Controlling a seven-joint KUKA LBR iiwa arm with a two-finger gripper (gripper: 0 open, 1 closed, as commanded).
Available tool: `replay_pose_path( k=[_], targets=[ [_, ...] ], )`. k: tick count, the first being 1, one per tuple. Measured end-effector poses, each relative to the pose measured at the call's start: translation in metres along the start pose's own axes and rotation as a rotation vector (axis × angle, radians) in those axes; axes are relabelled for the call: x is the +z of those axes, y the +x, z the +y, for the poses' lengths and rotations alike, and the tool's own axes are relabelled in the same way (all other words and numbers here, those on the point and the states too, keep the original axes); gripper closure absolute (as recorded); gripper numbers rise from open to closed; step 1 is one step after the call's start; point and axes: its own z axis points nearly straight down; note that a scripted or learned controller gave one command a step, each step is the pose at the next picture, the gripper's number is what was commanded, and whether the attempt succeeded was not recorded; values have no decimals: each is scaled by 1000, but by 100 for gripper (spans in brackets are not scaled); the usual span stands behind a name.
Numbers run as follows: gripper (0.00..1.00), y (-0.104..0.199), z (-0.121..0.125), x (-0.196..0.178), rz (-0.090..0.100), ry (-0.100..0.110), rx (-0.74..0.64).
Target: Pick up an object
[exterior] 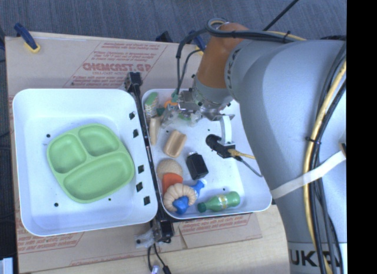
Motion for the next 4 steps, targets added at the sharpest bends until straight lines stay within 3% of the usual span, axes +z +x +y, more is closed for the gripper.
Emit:
replay_pose_path(
  k=[4],
  targets=[
    [0, 2, 0, 0, -1, 1, -1]
  ],
)
